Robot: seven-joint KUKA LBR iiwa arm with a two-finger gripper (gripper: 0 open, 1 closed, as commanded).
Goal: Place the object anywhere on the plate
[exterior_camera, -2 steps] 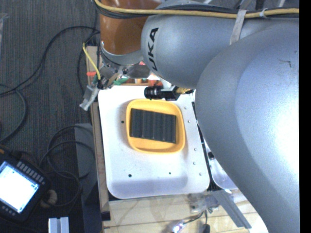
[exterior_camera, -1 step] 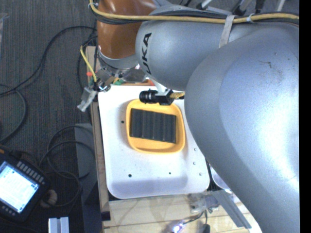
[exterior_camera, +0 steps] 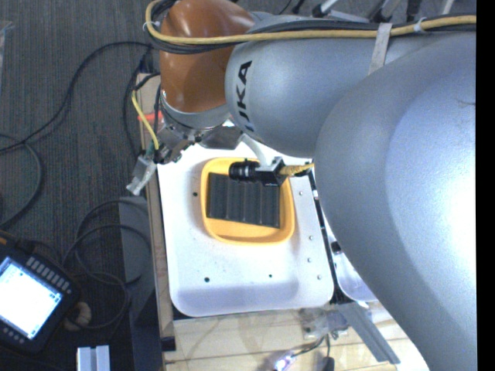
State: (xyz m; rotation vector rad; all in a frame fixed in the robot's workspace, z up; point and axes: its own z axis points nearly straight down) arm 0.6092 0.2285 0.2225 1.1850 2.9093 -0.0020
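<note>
A yellow plate [exterior_camera: 288, 224] with rounded corners lies in the far half of the left white bin [exterior_camera: 232, 284]. A black ribbed rectangular object [exterior_camera: 244, 201] rests flat on the plate, covering most of its middle. My gripper [exterior_camera: 144, 173] hangs below the orange wrist band at the bin's far left corner, over the bin's rim and to the left of the plate. It is apart from the black object, with nothing seen in it.
The big grey arm covers the top and right of the view and hides most of the right bin [exterior_camera: 352, 284]. Cables and a lit tablet [exterior_camera: 27, 296] lie on the dark floor to the left. The bench's wooden front edge [exterior_camera: 247, 346] runs below the bins.
</note>
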